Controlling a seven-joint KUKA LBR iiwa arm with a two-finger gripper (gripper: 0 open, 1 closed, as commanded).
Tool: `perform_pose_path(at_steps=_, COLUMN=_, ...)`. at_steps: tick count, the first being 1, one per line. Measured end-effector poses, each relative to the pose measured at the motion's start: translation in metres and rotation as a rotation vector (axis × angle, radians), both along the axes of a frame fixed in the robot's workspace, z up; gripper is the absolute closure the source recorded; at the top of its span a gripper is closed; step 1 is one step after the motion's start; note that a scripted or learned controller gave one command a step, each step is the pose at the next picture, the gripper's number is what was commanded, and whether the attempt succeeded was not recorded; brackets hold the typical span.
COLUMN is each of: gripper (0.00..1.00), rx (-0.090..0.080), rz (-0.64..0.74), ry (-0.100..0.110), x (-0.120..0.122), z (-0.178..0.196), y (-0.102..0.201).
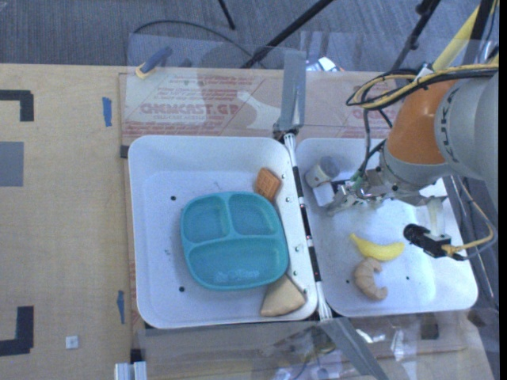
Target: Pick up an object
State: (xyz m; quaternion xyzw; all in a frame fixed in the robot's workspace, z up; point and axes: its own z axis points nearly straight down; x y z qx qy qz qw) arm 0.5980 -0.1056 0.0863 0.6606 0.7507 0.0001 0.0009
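You see one yellow, curved banana (378,248) and one tan croissant (369,280) near the right bin's (451,291) front edge. The gripper (337,197) hangs above that bin's back left corner; you cannot tell its state.

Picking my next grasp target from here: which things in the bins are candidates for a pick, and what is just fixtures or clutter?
Pickable:
banana, right bin
croissant, right bin
teal divided plate, left bin
waffle piece, left bin
bread wedge, left bin

Not for picking:
left bin
right bin
divider rail
blue tape marks
gripper, over the right bin
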Motion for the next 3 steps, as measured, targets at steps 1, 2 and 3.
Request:
perform_pose_path(at_steps=1, gripper=0.0, rx=0.003, rz=-0.038, ry=0.016, x=0.05, z=-0.001, y=-0.022)
perform_pose_path(at_steps=2, gripper=0.0, rx=0.001, rz=-0.043, ry=0.001, x=-0.048, z=0.025, y=0.001)
perform_pose_path(at_steps=3, gripper=0.0, rx=0.002, rz=0.002, ry=-0.003, x=-0.098, z=0.001, y=0.008)
